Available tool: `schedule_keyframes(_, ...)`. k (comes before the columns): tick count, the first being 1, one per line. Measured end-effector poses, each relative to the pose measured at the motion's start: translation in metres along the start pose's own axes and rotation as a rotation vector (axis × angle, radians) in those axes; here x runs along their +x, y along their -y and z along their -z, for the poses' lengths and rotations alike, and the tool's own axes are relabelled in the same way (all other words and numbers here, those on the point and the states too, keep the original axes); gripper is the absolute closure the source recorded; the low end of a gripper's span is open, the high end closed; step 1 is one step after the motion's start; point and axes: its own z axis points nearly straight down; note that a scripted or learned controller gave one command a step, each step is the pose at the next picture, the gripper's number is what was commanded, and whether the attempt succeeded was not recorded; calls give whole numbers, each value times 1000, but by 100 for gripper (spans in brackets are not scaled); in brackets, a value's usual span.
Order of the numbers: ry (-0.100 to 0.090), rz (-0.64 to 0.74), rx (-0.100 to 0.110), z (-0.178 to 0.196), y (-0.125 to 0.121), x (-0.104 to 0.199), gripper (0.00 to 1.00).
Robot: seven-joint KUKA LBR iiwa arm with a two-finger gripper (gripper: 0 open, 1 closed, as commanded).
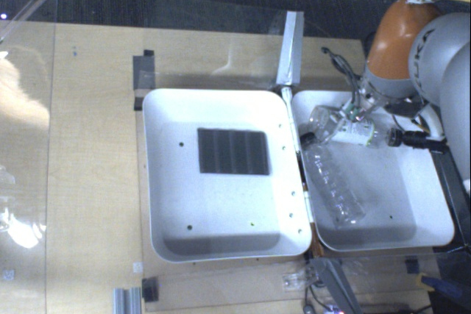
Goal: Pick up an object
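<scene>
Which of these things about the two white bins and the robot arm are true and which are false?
1. A dark ribbed rectangular pad lies in the left bin. True.
2. A clear plastic bottle lies in the right bin. True.
3. The arm reaches over the left bin. False: it is above the right bin's far edge.
4. The band on the arm is green. False: it is orange.
5. The bins sit on a wooden bench. True.
</scene>
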Motion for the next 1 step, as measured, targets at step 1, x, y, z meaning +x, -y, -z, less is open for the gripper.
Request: schedule_keyframes(1,-4,-24,-44,112,28,15,0)
